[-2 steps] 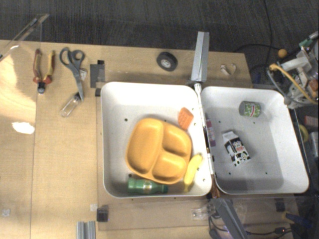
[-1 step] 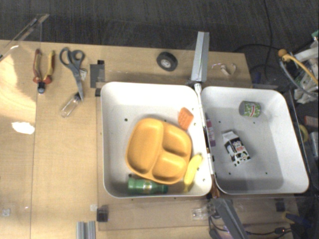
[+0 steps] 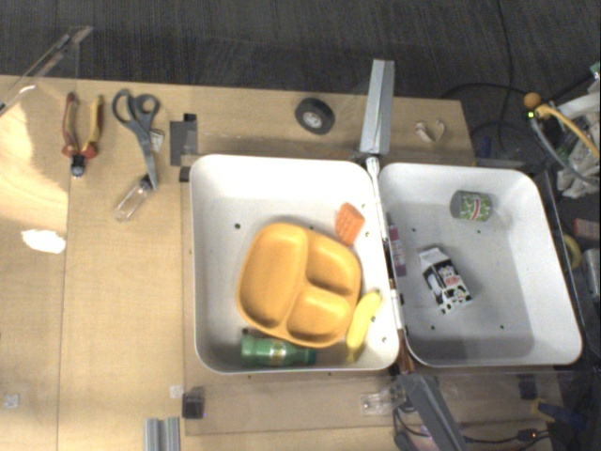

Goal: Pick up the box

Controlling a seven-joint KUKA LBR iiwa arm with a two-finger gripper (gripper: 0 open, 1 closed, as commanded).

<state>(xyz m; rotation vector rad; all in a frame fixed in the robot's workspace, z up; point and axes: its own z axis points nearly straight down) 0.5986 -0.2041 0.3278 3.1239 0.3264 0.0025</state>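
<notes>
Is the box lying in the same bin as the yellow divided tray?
No: the box lies in the right bin, while the yellow divided tray fills much of the left bin.

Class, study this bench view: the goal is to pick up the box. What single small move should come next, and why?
Probably bring the hand in from the right to hover over the box. It lies flat on the floor of the right bin, ungrasped, with bare floor around it; the can sits well apart toward the back, so approach from above looks unobstructed.
</notes>
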